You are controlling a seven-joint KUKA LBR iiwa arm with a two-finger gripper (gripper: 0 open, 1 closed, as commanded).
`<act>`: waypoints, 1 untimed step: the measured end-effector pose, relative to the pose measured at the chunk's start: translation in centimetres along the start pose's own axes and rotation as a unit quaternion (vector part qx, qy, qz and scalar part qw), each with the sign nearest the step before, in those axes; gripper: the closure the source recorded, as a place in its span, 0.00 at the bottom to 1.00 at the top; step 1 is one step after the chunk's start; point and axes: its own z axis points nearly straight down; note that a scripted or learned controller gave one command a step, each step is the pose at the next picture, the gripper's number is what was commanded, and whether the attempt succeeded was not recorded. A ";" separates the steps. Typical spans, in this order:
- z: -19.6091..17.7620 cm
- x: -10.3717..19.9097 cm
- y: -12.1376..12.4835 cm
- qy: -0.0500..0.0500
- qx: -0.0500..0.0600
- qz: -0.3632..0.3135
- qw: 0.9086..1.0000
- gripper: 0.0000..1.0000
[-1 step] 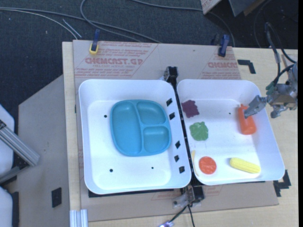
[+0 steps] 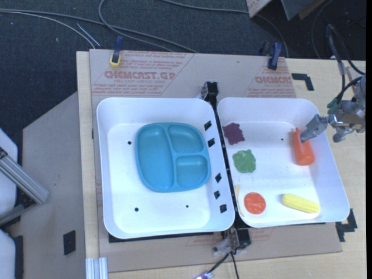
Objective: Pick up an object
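Divided plate (image 2: pixel 172 164) in left bin (image 2: pixel 110 156)

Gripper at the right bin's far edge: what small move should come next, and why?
Probably a short drop onto the orange carrot. The gripper sits at the right bin's right rim, just above that carrot's upper end, with nothing seen between its fingers. The purple piece, green piece, tomato and corn lie farther off.
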 end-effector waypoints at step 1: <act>6.2 0.5 0.1 0.001 0.002 0.000 1.000 0.00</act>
